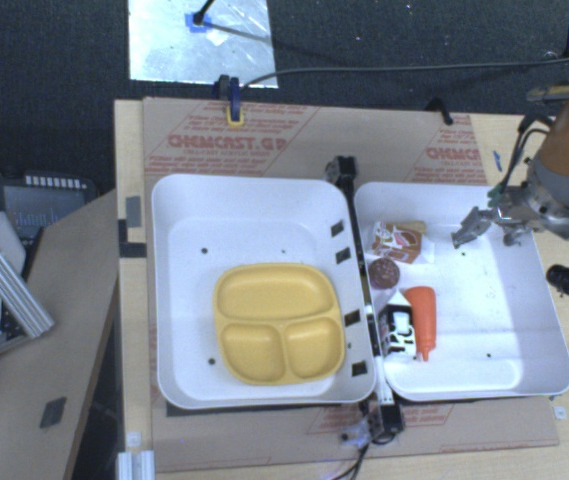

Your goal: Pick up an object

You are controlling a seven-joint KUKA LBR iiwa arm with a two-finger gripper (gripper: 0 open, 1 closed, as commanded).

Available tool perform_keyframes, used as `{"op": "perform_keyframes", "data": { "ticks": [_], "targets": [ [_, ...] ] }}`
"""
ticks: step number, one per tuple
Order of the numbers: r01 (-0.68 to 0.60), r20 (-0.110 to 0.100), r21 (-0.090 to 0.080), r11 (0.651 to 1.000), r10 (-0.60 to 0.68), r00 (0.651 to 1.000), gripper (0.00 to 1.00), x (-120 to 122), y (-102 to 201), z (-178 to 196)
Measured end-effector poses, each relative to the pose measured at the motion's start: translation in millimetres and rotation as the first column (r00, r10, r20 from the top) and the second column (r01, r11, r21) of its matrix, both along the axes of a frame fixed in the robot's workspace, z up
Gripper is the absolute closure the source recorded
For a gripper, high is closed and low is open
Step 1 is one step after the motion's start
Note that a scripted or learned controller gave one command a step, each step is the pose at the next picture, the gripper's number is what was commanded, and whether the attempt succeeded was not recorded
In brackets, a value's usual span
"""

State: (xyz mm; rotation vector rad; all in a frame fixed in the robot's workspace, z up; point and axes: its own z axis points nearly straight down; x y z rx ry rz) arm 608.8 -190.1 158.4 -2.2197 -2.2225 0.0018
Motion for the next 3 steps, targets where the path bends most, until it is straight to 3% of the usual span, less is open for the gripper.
{"op": "perform_keyframes", "data": {
  "ticks": [1,2,3],
  "targets": [
    [0.000,0.001,0.000,1.000,0.000,1.000,0.00,-1,5,-42],
    [-0.001,0.006,-0.002,1.000,0.001,1.000,1.00,0,4,-29],
    [-0.001,0.009,-0.002,1.000,0.001,1.000,1.00,-2,1,35]
  ]
}}
